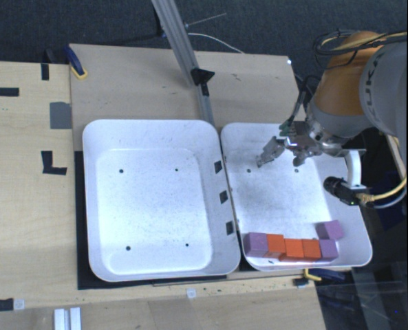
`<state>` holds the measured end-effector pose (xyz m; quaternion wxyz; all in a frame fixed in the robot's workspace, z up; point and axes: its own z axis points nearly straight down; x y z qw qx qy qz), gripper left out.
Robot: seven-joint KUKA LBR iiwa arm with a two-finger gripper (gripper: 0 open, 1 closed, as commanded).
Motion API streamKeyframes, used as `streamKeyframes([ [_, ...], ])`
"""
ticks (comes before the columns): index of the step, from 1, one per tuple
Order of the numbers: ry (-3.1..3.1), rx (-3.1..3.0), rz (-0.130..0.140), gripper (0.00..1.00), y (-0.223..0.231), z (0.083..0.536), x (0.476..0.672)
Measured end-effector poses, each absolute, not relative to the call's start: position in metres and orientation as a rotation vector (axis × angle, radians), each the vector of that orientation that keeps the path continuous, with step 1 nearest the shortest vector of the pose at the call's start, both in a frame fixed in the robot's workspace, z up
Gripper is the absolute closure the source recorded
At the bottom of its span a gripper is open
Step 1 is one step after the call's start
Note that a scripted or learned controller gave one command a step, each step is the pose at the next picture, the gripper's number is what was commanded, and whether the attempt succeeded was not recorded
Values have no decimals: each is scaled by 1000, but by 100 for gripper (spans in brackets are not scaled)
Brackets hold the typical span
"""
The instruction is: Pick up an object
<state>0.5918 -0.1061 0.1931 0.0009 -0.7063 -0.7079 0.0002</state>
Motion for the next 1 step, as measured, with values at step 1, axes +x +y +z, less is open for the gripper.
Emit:
streamKeyframes([
  [1,-2233,-2209,-4,0,4,192,645],
])
